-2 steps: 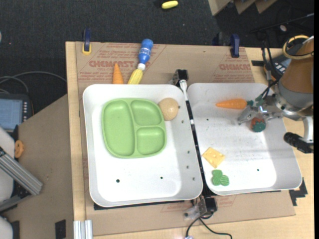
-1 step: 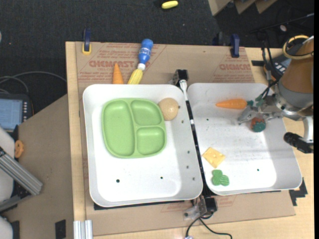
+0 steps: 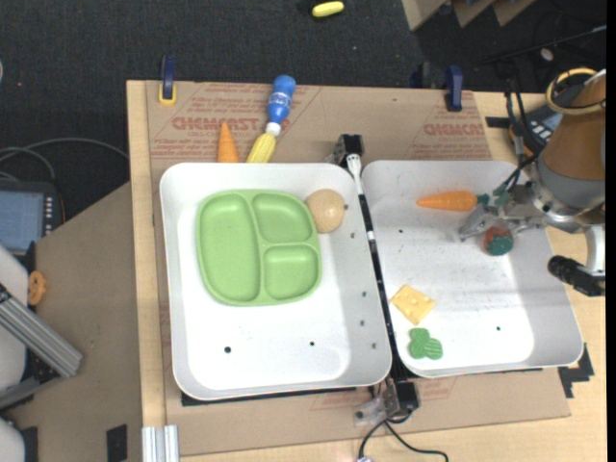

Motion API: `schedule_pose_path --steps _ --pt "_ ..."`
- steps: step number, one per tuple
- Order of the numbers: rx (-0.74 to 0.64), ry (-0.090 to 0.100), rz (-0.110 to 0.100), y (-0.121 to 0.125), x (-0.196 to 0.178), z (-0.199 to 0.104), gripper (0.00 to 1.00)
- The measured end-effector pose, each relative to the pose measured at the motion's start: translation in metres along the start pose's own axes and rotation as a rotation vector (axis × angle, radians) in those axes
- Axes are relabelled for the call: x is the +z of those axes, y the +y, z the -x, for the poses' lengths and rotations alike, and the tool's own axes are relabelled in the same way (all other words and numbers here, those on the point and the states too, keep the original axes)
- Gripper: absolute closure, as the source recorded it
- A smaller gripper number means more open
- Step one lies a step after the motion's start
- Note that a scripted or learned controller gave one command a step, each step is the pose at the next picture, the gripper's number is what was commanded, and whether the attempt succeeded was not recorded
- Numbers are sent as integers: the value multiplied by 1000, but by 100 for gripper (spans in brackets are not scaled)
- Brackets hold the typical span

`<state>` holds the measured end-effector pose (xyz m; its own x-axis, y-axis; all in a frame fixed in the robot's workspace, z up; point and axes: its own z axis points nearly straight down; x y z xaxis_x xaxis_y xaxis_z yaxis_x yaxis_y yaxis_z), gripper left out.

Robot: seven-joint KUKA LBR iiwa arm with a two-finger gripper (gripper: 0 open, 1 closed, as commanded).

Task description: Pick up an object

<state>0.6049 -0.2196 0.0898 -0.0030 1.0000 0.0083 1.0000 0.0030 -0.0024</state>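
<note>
The gripper [image 3: 491, 227] hangs low over the right bin [image 3: 539, 340], near its far right part; whether it is released or clenched cannot be told. A small round object, teal with a reddish patch [image 3: 499, 243], lies right beneath its metal tip. A tapered orange carrot [image 3: 447, 201] rests just to its left. Nearer the camera and further left lie a flat holed cheese wedge [image 3: 414, 304] and a lumpy green piece [image 3: 424, 346]. Well to the left, the other bin [image 3: 192, 335] holds a smooth green divided plate [image 3: 258, 246] touched by a tan egg-shaped ball [image 3: 325, 210].
</note>
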Motion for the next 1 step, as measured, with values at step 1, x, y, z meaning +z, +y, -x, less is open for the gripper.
schedule_pose_path --steps 1 --pt "0 0 0 0 0 0 0"
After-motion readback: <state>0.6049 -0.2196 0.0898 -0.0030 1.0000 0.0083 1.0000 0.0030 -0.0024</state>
